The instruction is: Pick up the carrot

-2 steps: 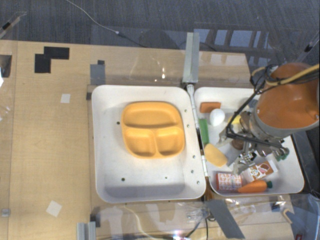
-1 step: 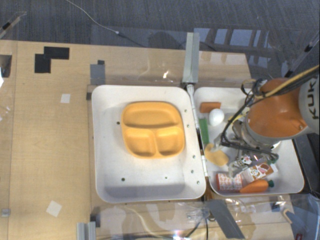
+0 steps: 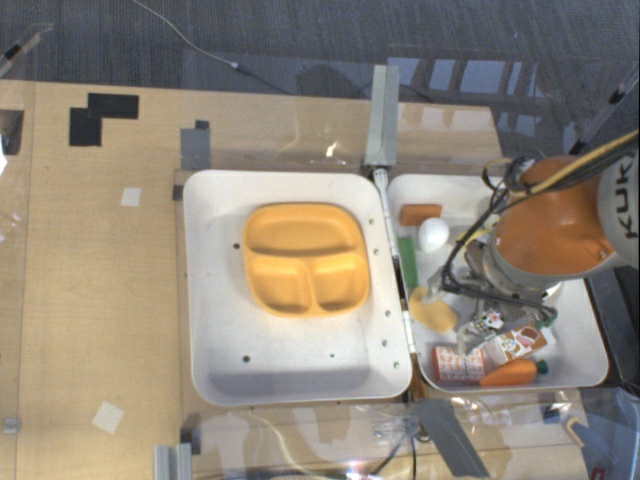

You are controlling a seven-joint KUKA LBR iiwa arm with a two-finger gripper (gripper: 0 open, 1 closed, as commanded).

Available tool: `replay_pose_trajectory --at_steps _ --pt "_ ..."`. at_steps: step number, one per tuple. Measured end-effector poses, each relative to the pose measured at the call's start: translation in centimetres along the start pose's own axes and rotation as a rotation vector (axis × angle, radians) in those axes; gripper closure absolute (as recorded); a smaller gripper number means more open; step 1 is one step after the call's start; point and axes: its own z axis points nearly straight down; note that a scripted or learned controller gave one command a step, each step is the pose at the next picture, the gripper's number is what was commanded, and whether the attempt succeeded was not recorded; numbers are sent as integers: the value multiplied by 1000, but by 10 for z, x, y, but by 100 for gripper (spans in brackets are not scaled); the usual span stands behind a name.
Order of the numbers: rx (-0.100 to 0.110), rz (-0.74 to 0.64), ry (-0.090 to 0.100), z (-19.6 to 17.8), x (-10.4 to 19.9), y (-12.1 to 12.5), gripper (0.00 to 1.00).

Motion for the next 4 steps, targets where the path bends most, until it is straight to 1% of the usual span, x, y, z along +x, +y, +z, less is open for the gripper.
replay_pose_trajectory --at_steps 1,2,3,4 --pt "-1 -549 -3 13 1 1 0" --pt "9 -549 -9 -1 -2 -2 100" --pt "0 -514 4 -170 37 -25 100" --pt "-21 -679 12 -38 -3 -16 100"
